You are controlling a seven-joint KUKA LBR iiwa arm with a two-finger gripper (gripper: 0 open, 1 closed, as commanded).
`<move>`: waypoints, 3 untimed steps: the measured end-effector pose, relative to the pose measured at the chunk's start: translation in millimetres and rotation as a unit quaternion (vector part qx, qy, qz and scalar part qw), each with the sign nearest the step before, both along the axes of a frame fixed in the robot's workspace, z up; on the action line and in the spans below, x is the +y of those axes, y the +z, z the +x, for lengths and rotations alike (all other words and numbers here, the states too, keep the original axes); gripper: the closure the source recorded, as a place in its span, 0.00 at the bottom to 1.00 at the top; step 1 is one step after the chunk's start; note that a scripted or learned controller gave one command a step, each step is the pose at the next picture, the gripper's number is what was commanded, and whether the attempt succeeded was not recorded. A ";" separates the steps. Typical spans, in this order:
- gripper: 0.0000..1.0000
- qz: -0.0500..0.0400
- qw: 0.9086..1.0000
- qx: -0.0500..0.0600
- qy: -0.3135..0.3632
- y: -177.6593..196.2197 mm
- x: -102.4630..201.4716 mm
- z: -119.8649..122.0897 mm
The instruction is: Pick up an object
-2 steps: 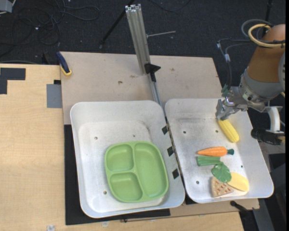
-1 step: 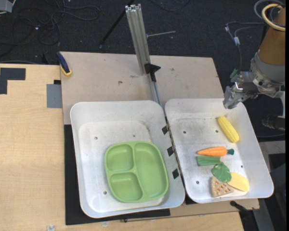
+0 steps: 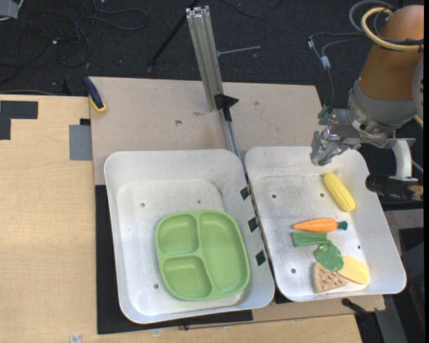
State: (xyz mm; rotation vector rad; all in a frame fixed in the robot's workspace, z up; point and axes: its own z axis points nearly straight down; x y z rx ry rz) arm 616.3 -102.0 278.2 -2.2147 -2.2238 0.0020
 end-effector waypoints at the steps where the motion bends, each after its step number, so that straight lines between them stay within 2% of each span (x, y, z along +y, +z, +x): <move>1: 1.00 0.000 1.000 0.000 0.000 0.4 50.0 -3.5; 2: 1.00 0.000 1.000 0.001 0.000 -3.7 103.3 -19.6; 3: 1.00 0.000 1.000 0.001 0.001 -9.9 163.0 -23.8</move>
